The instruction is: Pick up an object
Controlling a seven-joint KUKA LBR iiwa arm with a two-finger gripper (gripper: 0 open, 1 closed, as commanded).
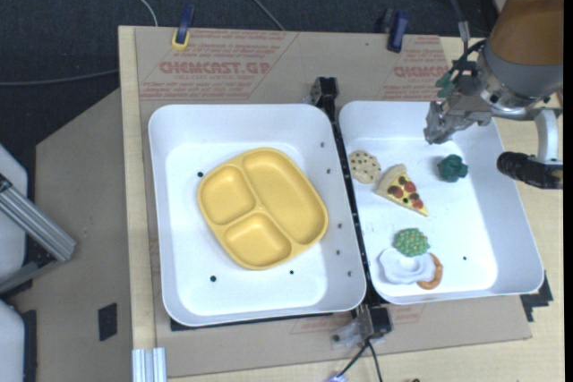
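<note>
The right bin [501, 273] holds a round speckled cookie [363, 165], a pizza slice [402, 190], a small dark green piece [452, 167], a green broccoli-like piece [410, 241] resting on a white item [398, 268], and a brown pretzel-like ring [432, 275]. My gripper [439, 128] hangs over the far part of the right bin, up and left of the dark green piece, with nothing seen between its fingers. A yellow three-compartment plate [261, 207] lies in the left bin [170, 219].
The bins sit on a cardboard sheet [269, 58] held by a yellow clamp [183, 29] and a blue clamp [395, 29]. A black divider clip [324, 90] stands between the bins at the far edge. Cables run over the dark floor behind.
</note>
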